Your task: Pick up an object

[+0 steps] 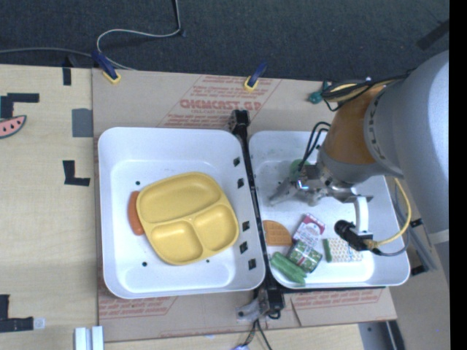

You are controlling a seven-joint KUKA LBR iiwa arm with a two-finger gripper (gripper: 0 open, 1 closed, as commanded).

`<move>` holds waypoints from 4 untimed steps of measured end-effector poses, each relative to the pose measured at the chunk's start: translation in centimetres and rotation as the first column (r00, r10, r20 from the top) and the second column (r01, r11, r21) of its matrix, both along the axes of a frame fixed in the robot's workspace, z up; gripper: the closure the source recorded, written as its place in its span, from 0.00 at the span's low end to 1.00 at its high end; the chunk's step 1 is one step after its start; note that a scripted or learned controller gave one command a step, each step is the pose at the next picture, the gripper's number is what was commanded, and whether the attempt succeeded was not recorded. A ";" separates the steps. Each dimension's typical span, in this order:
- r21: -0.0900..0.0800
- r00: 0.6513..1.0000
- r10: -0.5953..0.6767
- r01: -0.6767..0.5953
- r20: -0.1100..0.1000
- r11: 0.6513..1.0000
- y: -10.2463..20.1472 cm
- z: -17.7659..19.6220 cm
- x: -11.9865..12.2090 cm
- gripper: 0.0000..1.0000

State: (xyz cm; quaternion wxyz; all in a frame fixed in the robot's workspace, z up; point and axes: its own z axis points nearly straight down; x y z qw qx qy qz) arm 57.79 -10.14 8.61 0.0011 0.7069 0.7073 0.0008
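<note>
We see two white bins side by side on the bench. The left bin (117, 217) holds a yellow divided plate (187, 217) with three compartments, lying tilted across the middle of the bin; an orange object (134, 214) peeks out from under the plate's left edge, touching it. The right bin (387, 272) holds the smaller things, gathered along its near side: a round tan piece (276, 232) by the left wall, a green vegetable-like piece (289, 267) just below it, a small red and white packet (309, 231) and a green printed packet (303, 255) touching each other, and a flat white speckled piece (343, 251) to their right. The arm (379, 141) reaches down over the back part of the right bin, and the gripper (290, 187) hangs near the bin's left wall, above the tan piece and apart from the packets. We cannot tell how the pincer stands, released or clenched, and we see nothing between its tips.
</note>
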 end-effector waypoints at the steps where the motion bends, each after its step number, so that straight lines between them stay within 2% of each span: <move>1: -0.001 1.000 0.001 -0.001 0.001 1.000 0.4 0.0 5.4 0.00; 2: -0.002 1.000 0.002 -0.002 0.000 1.000 0.3 0.9 5.3 1.00; 3: -0.003 1.000 0.002 -0.002 0.000 1.000 0.3 0.9 5.3 0.00; 4: -0.003 1.000 0.002 -0.002 -0.002 1.000 0.4 1.8 5.3 1.00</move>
